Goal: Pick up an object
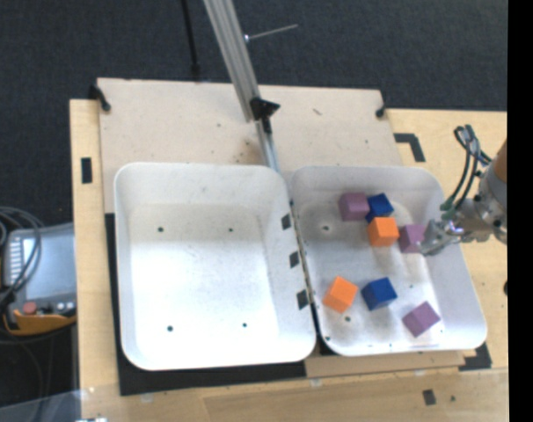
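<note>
- Nearest the camera, along the bottom of the frame, runs the front edge of the tabletop (249, 398); a grey box with orange trim (33, 275) and some cables sit off its left side.
- Two white bins sit side by side on it. I see no objects in the left bin (126, 262), at centre-left of the frame.
- All the blocks are in the right bin (473, 323): a purple block (420, 318) at lower right, a blue block (379, 293) just left of it and an orange block (340, 294) further left again.
- Higher up in that bin there is a tight cluster: a purple one (354, 206), a blue one (380, 205) touching it and an orange one (383, 230) just below them.
- One more small purple block (412, 236) lies close to the bin's right wall, just right of that orange one.
- My gripper (435, 237) reaches in from the right edge of the frame and sits low over the right wall, right up against this small purple block.
- Whether my jaws are spread or closed I cannot tell; the tips are too small and blurred, and I cannot make out the block sitting between them.
- As I judge it, the pick is at the approach or grasp stage. Nothing looks lifted, since every block seems to rest on the bin floor.
- What is left: get a firm grip on a block, most likely the small purple one, and raise it clear of the bin.
- An aluminium post (236, 55) slants across the upper middle of the frame, behind the bins.
</note>
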`<state>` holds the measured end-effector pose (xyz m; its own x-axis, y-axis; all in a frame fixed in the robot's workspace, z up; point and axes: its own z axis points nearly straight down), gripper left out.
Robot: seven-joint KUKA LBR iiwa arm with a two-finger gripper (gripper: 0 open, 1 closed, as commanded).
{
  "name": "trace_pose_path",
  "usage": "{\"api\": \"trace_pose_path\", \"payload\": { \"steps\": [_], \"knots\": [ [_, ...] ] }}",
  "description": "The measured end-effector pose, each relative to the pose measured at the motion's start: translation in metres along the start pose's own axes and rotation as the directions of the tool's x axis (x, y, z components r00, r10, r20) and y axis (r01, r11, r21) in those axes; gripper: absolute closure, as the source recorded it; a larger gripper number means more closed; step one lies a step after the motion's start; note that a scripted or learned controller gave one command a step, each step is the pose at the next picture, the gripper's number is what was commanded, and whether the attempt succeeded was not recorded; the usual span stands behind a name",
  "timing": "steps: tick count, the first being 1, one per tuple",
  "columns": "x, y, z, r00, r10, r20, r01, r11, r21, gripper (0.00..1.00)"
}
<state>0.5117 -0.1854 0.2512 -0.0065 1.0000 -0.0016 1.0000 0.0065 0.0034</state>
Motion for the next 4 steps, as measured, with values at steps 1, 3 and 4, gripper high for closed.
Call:
{"api": "trace_pose_path", "payload": {
  "steps": [1,3,4],
  "knots": [
    [0.052,0.018,-0.009,1.000,-0.002,-0.002,0.002,1.000,0.000,1.00],
    [0.150,0.052,-0.002,1.000,-0.001,-0.002,0.001,1.000,0.001,1.00],
    [0.199,0.077,-0.002,1.000,-0.001,-0.003,0.001,1.000,0.001,1.00]
  ]
}}
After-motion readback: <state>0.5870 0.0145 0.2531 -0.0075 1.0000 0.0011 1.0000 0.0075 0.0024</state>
